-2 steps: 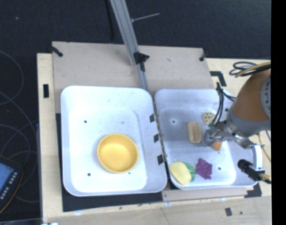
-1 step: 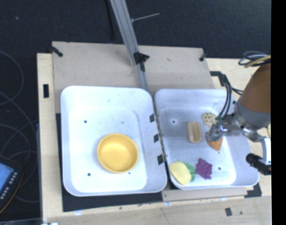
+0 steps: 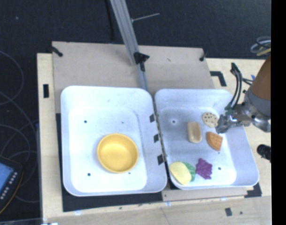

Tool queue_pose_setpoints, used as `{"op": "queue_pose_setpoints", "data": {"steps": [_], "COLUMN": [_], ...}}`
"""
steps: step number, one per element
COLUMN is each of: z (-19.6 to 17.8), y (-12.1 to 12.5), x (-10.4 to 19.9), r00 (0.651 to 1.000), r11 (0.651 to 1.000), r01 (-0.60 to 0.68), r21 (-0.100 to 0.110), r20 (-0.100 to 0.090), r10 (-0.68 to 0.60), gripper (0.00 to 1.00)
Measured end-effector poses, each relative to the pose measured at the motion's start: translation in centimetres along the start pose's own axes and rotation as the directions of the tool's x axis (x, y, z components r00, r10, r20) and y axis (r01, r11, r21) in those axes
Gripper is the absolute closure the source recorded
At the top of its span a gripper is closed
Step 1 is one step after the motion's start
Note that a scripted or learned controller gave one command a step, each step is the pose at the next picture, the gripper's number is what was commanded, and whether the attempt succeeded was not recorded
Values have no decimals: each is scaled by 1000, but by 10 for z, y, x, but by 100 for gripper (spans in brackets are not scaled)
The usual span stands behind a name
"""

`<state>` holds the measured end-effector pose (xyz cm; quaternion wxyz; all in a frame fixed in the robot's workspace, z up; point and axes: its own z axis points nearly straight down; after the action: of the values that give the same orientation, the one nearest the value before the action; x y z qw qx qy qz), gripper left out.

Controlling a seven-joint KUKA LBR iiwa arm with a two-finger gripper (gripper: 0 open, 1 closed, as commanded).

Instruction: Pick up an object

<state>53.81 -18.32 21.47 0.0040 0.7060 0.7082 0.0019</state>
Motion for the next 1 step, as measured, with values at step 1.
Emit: {"op": "queue_pose_setpoints", "data": {"steps": [1], "z": [4], "y": [7], "x": [57], "r00": [1000], "r11": [1000], "r01": [5], "r21": [7], "r20": [-4], "r10": [-4], "gripper": [100]}}
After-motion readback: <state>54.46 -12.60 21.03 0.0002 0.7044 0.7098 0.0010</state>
